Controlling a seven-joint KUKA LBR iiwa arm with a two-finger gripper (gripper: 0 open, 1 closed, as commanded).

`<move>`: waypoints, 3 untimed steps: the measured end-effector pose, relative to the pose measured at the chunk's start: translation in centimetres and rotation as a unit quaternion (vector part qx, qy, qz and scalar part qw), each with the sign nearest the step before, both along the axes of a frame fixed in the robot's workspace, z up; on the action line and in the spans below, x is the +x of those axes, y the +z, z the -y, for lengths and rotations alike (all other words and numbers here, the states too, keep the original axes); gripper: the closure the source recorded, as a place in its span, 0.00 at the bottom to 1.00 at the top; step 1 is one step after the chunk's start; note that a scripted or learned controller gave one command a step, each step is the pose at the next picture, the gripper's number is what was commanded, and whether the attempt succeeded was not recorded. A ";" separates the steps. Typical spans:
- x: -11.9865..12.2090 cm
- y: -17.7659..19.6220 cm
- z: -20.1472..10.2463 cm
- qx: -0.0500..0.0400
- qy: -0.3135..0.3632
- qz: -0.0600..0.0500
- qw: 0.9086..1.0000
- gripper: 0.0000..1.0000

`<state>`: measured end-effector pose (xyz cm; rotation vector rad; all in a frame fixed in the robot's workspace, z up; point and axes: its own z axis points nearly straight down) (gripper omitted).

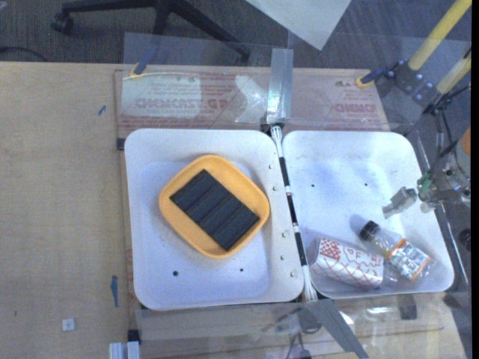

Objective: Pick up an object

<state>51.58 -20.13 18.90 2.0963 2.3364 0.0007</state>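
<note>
You have 2 candidates in the right bin (329, 155) — a clear bottle (389, 247) touching a crumpled carton (346, 262); jaws' state — you cannot tell.

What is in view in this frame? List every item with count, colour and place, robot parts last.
Shallow plastic bins: 2, white, side by side on the bench; left bin, right bin.
Square plastic dish: 1, yellow-orange, middle of the left bin.
Ribbed rectangular pad: 1, dark grey, lying in the dish.
Clear plastic bottle with black cap: 1, transparent, on its side near the right bin's front right.
Red-patterned white packet: 1, right bin's front, beside the bottle.
Wooden bench top: 1, tan, beneath the bins.
Office chair base: 1, black, floor beyond the bench.
Gripper: 1, grey metal, over the right bin's right side.
</note>
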 end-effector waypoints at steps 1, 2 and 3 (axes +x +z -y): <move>-2.2 -9.5 -2.0 0.000 -0.002 0.000 1.000 0.00; -1.8 -8.2 -1.7 -0.003 -0.003 0.008 1.000 1.00; 1.3 -2.5 -10.4 0.000 0.016 -0.001 1.000 1.00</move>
